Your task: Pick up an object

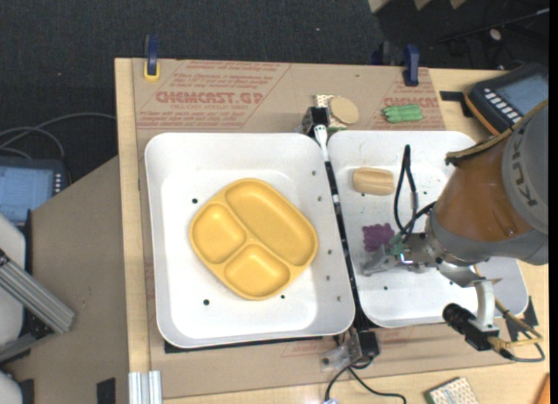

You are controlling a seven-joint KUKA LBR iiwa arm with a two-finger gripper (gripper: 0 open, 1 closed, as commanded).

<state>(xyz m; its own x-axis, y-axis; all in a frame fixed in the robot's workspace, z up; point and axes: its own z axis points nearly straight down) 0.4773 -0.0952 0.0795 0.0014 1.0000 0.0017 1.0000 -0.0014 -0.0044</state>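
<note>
In the right bin (418, 306) a small purple object (377, 236) lies near the left wall, and a tan bread-roll-shaped piece (373, 181) lies nearer the back. My gripper (380, 260) reaches in from the right and sits low, just in front of the purple object, its fingertips touching or almost touching it. Nothing is seen lifted. The arm's orange band (475, 193) covers the right part of this bin.
The left bin (170, 219) holds a yellow three-compartment tray (252, 238). A green object (403, 113) and a round tan disc (344, 112) lie on the cardboard behind the bins. A black cable (404, 184) hangs over the right bin.
</note>
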